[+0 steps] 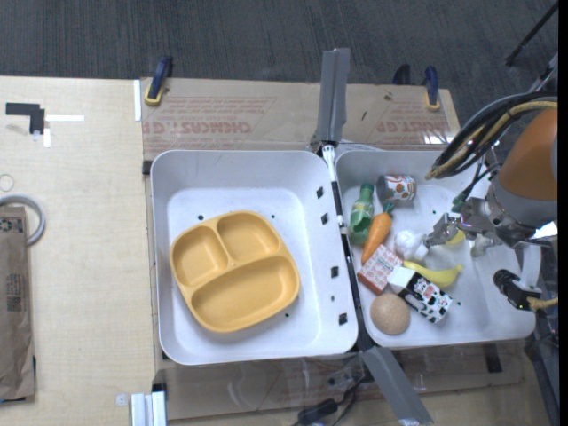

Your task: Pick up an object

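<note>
The right bin [497, 313] holds a cluster of small items: a green bottle [361, 211], an orange carrot [376, 234], a small can [398, 188], a white lump [406, 240], a red-and-white box [380, 268], a yellow banana [435, 273], a black-and-white cow-print carton [428, 300] and a round tan ball [389, 314]. My gripper [446, 232] hangs low over the right bin, just right of the white lump and above the banana. A small yellow bit shows at its tip; I cannot tell whether it is held.
The left bin [177, 327] carries a yellow divided plate [235, 271]. A grey divider bar [334, 96] stands between the bins at the back. Black and yellow cables [484, 131] loop above the arm's orange band [532, 162]. Blue clamps [160, 78] sit on the cardboard behind.
</note>
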`<state>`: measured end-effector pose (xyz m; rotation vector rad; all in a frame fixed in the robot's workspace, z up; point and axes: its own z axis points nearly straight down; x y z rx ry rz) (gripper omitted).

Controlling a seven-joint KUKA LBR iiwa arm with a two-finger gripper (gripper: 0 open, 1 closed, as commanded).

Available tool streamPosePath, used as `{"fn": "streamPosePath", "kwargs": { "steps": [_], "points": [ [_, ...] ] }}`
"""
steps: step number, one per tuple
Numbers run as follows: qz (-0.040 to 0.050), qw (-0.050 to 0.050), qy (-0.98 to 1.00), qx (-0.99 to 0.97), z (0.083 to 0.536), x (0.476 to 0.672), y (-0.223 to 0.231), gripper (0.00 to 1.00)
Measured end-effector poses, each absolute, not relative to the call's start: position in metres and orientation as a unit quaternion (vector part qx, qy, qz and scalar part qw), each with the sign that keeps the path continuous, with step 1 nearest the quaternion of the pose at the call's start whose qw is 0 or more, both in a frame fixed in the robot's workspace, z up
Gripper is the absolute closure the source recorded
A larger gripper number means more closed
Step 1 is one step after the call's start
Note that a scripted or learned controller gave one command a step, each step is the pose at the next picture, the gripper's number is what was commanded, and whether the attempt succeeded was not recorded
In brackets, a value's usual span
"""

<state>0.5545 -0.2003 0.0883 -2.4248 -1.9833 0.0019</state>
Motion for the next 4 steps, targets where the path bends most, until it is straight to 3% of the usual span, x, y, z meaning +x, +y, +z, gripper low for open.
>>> {"fn": "streamPosePath", "kwargs": {
  "steps": [1,2,3,4],
  "points": [
    [-0.0014,0.008,-0.523,-0.852,0.089,0.513,-0.202,0.00],
    [-0.0004,0.005,-0.481,-0.877,0.089,0.622,-0.198,0.00],
    [0.0000,0.003,-0.575,-0.818,0.089,0.586,-0.199,0.00],
    [0.0031,0.004,-0.576,-0.817,0.095,0.585,-0.201,1.00]
  ]
}}
